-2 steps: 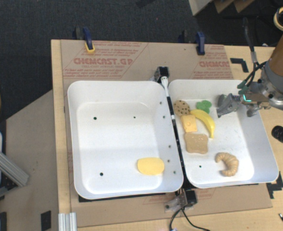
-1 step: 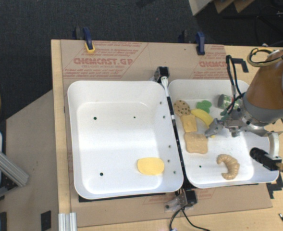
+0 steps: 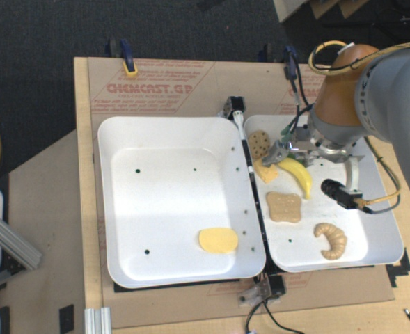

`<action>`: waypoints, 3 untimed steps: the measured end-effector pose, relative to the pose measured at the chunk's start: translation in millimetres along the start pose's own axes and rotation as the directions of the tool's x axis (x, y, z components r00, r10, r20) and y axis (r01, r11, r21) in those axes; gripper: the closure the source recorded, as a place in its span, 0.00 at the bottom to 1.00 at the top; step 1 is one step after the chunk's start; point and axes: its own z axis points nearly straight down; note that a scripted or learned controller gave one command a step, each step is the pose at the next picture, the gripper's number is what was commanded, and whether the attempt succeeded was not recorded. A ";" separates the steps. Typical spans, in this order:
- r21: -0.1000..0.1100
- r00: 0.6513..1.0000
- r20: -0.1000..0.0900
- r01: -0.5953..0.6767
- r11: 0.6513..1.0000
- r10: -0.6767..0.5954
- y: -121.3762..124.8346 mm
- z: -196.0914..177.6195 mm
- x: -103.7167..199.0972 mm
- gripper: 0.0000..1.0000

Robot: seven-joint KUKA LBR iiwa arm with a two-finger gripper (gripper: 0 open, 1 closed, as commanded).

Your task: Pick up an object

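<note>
My gripper (image 3: pixel 285 152) hangs low over the back of the right bin (image 3: pixel 379 245), just above the upper end of a yellow banana (image 3: pixel 298 176). Whether it touches the banana is unclear. A yellow cheese wedge (image 3: pixel 266 172) lies just left of the banana, and a round brown cookie (image 3: pixel 259 142) sits behind the wedge. A tan bread slice (image 3: pixel 284 207) rests in the bin's middle, with a croissant (image 3: pixel 332 240) near the front. In the left bin (image 3: pixel 121 145), a flat yellow oval piece (image 3: pixel 218 241) lies by the front right corner.
The grey arm with its orange band (image 3: pixel 344 89) covers the back right of the right bin. A black cable fitting (image 3: pixel 340 194) hangs over that bin, right of the bread. The divider between the bins (image 3: pixel 250 179) runs close to the cheese.
</note>
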 end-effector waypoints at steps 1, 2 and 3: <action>0.002 1.000 0.004 -0.004 1.000 0.004 50.5 0.8 -3.6 0.00; 0.011 1.000 -0.003 -0.009 1.000 0.009 5.8 1.3 -46.6 0.00; 0.011 1.000 0.001 -0.011 1.000 0.011 -64.1 1.0 -77.3 0.00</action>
